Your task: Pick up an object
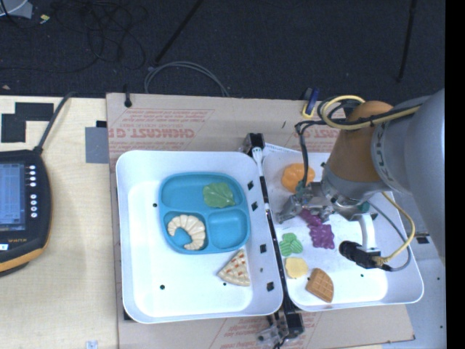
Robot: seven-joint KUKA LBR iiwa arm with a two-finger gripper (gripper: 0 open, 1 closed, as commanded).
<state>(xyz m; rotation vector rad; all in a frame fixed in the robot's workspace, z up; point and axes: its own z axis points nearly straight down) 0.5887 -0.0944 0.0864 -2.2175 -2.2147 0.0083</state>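
Camera view, from above at a slant: two shallow white bins sit side by side on a cardboard sheet laid over the tabletop (73, 133). The left bin (142, 267) holds a blue three-compartment plate (174, 195); a green leafy piece (219, 193) lies in its upper compartment, a toy croissant (187, 230) in its lower left compartment, and a pizza slice (236, 269) rests on the bin floor just below the plate's right corner. The right bin (396, 286) contains an orange fruit (296, 176) near its upper left, a purple grape bunch (320, 231) at centre, a small green piece (290, 244), a yellow piece (296, 268) just below it, and a brown waffle-like piece (320, 285) at the lower edge. The grey arm with its orange band (356, 147) reaches in from the right; its claw (301, 206) is low over the right bin, just above the grapes and below the orange fruit. How far the claw is open cannot be told, nor whether it grips anything. A handheld control pendant (18, 206) lies at far left.
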